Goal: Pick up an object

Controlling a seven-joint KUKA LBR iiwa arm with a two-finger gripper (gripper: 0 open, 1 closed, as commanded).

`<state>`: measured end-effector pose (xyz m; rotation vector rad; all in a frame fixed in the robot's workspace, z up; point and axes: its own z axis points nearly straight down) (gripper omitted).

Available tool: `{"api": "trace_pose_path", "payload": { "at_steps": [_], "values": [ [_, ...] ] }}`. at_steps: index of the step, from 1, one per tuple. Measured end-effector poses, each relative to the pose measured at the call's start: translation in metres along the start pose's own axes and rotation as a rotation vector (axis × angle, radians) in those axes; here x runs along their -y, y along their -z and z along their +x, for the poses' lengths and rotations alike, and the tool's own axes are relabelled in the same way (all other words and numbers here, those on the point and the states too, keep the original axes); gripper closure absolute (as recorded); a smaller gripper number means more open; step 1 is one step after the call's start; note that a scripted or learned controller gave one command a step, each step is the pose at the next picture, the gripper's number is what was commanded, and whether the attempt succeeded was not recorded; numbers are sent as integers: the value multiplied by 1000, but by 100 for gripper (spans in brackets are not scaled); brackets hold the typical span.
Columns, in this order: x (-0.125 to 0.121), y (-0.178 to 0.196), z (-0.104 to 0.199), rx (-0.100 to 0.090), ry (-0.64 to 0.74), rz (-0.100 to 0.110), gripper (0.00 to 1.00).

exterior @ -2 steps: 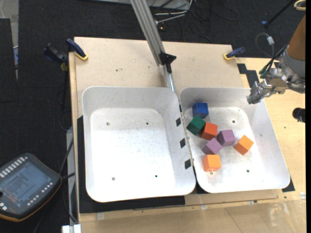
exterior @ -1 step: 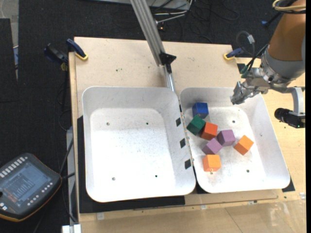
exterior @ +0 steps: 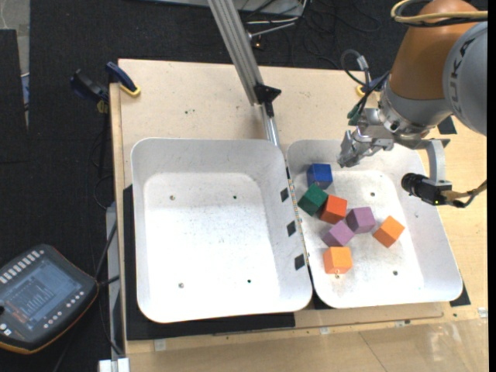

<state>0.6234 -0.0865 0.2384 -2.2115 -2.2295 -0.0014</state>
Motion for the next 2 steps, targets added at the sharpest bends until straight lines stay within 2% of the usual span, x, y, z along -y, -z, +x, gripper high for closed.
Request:
{"api": "trace_pose_path", "payload": {
  "at_steps": [1,2],
  "values": [
    [-16,-3,51,0,0,-2,100],
    [-18,-11,98,0,-1,0,100]
  ]
}}
